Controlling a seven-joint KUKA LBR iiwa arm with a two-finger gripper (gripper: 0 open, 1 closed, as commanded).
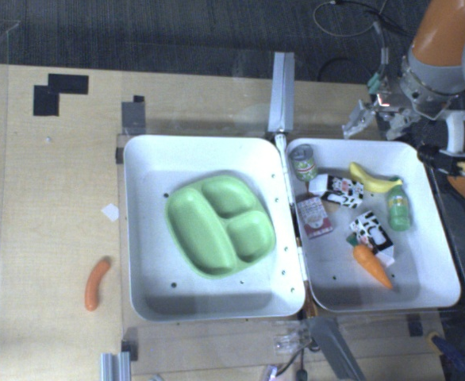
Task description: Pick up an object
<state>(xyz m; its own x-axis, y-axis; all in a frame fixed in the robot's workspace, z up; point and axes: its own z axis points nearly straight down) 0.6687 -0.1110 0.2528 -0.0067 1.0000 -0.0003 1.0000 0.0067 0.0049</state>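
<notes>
End effector (pixel 375 116): hung over the far rim of the right bin (pixel 453 286), at about 12 o'clock of it, under the orange-banded wrist. Gripped nothing that could be seen; could not be told as open or closed from this view.

Candidates for the pick, all lying loose on the floor of that bin:
- Banana (pixel 375 179): lay at 12 o'clock of the bin's middle, nearest the end effector, curved side toward the back wall.
- Cow-print piece (pixel 345 190): sat just beside the banana, at its 8 o'clock.
- Green bottle (pixel 398 210): lay at 2 o'clock, near the banana's tip.
- Second cow-print piece (pixel 371 230): rested close to the middle, touching or nearly touching the carrot (pixel 372 265) at 6 o'clock.
- Red packet (pixel 313 215): lay flat at 9 o'clock against the dividing wall.
- Green can (pixel 302 163): stood at 10 o'clock in the back corner.

Further out: left bin (pixel 134 213) carried a green divided plate (pixel 220 225); an orange sausage (pixel 97 282) lay on the surface (pixel 50 213) at 9 o'clock, well apart from both bins.

Judged as the approach step, with nothing yet lifted. Next move probably called for choosing one item, centring above it, and descending squarely; likely safest with the banana or bottle, clear of crowding neighbours.
</notes>
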